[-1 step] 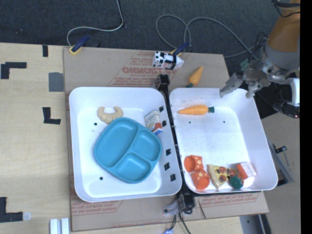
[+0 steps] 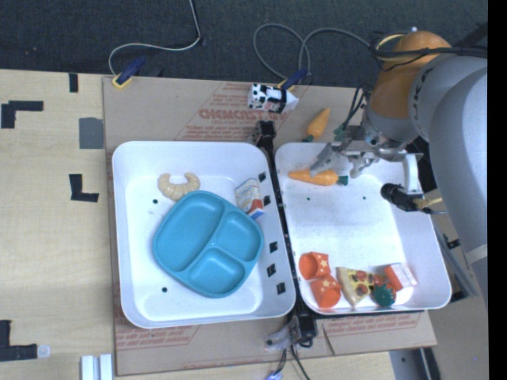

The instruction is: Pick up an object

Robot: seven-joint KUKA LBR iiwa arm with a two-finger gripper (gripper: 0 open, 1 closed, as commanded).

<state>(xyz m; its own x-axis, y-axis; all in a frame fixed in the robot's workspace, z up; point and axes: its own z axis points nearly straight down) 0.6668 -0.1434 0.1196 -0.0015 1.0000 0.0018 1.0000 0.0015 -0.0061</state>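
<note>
target: toy carrot (image 2: 314, 178), lying flat near the far edge of the right bin (image 2: 412, 236), orange body pointing left, small green tip at its right end
pincer: (image 2: 342, 158) hangs just above the carrot's right half, tilted; fingers look spread a little, nothing seen between them, so released, not gripping
contact: cannot tell if a fingertip touches the carrot; very close at least
handling: judged light, stiff plastic, smooth skin, likely slippery; tapered round shape may roll or squirt out of a pinch
where to grip: across the thick middle, fingers on the two long sides, not on the thin point nor the green end
risk: carrot sits close to the bin wall, so a finger may catch the rim; off-centre squeeze would spin it
other items right bin: red-orange toy pieces (image 2: 319, 279), pizza slice (image 2: 354, 283), red box (image 2: 398, 276), all at the near edge, well apart from the carrot
left bin: (image 2: 131, 236) blue divided plate (image 2: 208, 243), pale croissant-like toy (image 2: 178, 184), small carton (image 2: 250, 195)
outside bins: second orange carrot-like toy (image 2: 317, 123) on the desk (image 2: 47, 212) just beyond the right bin
progress: pick not yet done
</note>
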